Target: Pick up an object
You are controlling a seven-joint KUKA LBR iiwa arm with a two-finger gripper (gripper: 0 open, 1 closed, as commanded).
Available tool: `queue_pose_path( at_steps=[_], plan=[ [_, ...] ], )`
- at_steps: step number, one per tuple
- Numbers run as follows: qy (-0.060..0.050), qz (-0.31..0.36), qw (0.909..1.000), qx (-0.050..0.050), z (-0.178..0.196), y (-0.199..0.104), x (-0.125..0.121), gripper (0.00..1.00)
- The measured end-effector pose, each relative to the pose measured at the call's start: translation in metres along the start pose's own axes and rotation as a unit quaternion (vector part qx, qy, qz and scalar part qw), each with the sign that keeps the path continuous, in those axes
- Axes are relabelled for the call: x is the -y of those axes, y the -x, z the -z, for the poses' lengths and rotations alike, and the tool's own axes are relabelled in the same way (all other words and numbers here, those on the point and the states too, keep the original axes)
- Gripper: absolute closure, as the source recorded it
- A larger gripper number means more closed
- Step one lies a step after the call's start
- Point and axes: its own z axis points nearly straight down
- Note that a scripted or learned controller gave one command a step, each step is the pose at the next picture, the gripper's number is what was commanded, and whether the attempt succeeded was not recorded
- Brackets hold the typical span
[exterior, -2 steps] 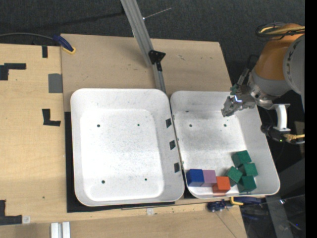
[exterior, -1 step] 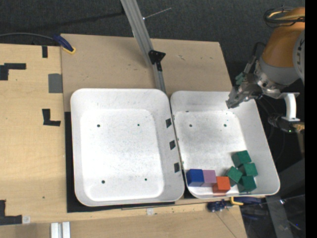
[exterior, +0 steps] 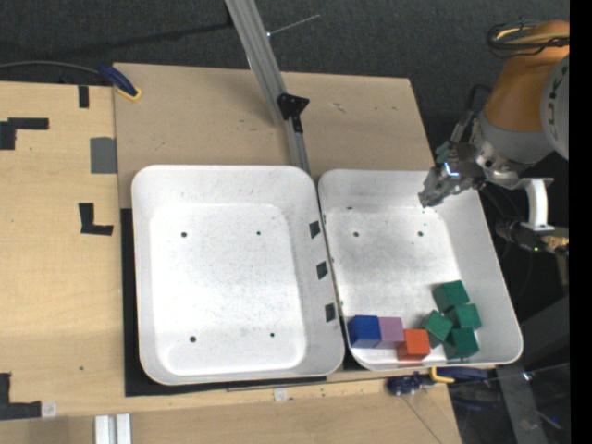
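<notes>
Bench (exterior: pixel 231 118) carries two shallow white bins side by side; the left bin (exterior: pixel 148 276) has nothing for the task, and the right bin (exterior: pixel 388 188) holds every candidate object. Arm (exterior: pixel 523 109) enters from 3 o'clock, grey with an orange section above the wrist, and places the claw (exterior: pixel 433 194) over the right bin's far corner, near the 1 o'clock rim. Claw state cannot be determined at this resolution, and nothing is seen between the tips. Objects are clustered at the bin's near edge: green blocks (exterior: pixel 455 317) at the 5 o'clock corner, then an orange block (exterior: pixel 415 342), a purple block (exterior: pixel 391 329) and a blue block (exterior: pixel 364 329) in a row running toward 7 o'clock, touching or just beside one another. Governing relation: the cluster lies toward 6 o'clock from the claw, well apart, across the bin's bare floor. Judgement: the green blocks are nearest the claw's line of travel; the blue block, at the row's end, has the freest side.
</notes>
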Motion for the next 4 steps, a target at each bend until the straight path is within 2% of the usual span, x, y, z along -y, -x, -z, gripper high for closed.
queue_pose_path(
  at_steps=[1, 2, 3, 4],
  plan=[
    [0.001, 0.002, 1.0, -0.001, 0.012, -0.049, 0.003, 1.0],
    [-0.001, 0.002, 1.0, -0.001, 0.006, -0.099, 0.016, 1.0],
    [0.0, 0.003, 1.0, -0.002, 0.017, -0.153, 0.028, 1.0],
    [-0.001, 0.003, 1.0, -0.001, 0.008, -0.208, 0.034, 1.0]
  ],
)
